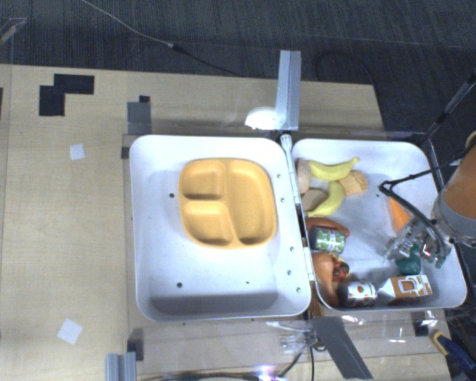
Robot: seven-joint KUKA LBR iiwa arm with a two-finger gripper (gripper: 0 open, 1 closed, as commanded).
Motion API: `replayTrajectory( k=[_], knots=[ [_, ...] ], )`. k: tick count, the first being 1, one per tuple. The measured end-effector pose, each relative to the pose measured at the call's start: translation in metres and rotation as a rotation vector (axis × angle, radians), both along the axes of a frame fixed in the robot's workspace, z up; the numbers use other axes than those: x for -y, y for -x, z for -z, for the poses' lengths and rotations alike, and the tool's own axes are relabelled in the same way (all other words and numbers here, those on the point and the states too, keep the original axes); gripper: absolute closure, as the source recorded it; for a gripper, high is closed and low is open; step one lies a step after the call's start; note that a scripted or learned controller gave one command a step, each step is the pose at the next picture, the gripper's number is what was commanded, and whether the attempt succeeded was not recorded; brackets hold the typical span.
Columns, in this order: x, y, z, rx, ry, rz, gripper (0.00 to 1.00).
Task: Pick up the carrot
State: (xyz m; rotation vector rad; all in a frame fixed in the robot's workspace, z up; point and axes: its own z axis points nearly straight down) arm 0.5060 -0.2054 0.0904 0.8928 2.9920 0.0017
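1. Whether the jaws of the gripper point(416, 248) are spread or pressed together, we cannot tell; it hangs low over the right side of the right bin point(365, 148).
2. We see the carrot point(398, 213) lying in that same bin, just up and left of the gripper, its orange body partly hidden by the tool and a black cable point(404, 182).
3. We find two bananas point(333, 169) along the bin's upper left, with a tan piece of food point(353, 184) beside them.
4. We note a green-labelled can point(328, 238) lower down, then a dark bottle point(357, 294) and a small orange carton point(411, 286) along the near wall.
5. We see a yellow divided plate point(226, 202) in the left bin point(155, 244).
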Motion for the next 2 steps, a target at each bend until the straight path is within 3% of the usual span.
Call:
replayTrajectory(
  k=[1, 2],
  knots=[
    [0.0, -0.026, 0.001, -0.003, -0.005, 0.291, 1.0],
    [-0.072, -0.049, -0.073, -0.005, -0.011, 0.429, 1.0]
  ],
)
